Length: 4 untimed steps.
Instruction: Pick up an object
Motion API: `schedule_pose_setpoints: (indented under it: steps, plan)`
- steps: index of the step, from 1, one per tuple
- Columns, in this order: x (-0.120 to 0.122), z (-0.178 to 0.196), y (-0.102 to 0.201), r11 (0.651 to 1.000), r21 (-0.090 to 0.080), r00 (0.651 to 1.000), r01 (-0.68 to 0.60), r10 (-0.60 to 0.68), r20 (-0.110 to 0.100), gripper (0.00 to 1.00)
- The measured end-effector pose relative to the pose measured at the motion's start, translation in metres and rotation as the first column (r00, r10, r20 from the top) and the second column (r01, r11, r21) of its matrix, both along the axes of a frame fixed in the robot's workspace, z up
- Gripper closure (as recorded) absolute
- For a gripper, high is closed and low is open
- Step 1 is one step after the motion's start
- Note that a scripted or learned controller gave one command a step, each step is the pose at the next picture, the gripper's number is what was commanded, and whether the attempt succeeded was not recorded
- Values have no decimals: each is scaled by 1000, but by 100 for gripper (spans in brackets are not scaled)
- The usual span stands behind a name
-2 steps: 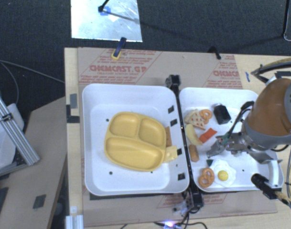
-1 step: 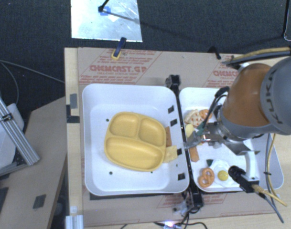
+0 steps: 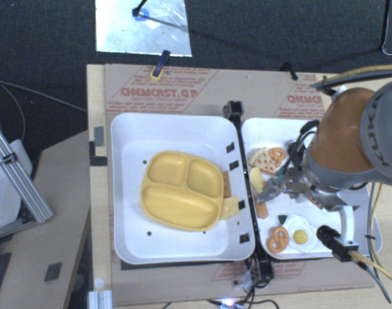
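The arm's jaws (image 3: 268,192) hang low over the right bin (image 3: 356,201), at its near-left part beside the divider between the bins. Whether they are spread or pressed together I cannot tell — the wrist hides too much. Nothing is visibly lifted, so by my judgement the pick is not done.

Toy food lies around the jaws: a waffle (image 3: 265,159) and pretzel (image 3: 277,154) just above, a fried egg (image 3: 299,235) and second pretzel (image 3: 277,239) below. The left bin (image 3: 128,172) holds a yellow tray (image 3: 181,190). The arm's body covers much of the right bin — anything beneath is hidden.
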<state>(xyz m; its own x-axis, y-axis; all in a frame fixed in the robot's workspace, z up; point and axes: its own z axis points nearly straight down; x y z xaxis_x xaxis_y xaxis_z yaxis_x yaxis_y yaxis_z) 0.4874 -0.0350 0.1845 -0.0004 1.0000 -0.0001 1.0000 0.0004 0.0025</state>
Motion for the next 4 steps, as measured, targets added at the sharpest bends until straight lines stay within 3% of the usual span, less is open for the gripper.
schedule_pose_setpoints:
  steps: [1,2,3,4]
  plan:
    - [44,0,22,1000,0,1000,-7,7,2,0]
    - [-2,0,6,1000,0,1000,1,-1,-4,0]
    - [20,0,44,1000,1,1000,-8,8,0,0]
    - [12,-41,107,1000,-19,1000,14,-14,15,0]
